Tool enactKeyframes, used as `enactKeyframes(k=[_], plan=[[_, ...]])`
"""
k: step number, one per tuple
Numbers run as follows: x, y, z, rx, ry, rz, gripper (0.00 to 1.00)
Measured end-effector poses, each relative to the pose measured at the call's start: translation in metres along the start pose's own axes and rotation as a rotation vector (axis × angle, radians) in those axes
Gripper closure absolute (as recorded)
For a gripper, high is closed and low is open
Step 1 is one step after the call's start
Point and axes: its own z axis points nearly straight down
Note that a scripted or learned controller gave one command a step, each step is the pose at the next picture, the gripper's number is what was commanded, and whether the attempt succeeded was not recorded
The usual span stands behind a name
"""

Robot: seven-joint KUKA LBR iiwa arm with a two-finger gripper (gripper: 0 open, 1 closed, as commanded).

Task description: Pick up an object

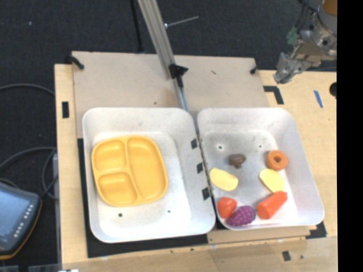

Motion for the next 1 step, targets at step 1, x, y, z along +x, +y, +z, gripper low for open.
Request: enactKeyframes(k=[1], plan=[[-0.0011, -0.0020, 0.0051, 0.011, -0.001, 0.000, 0.00]])
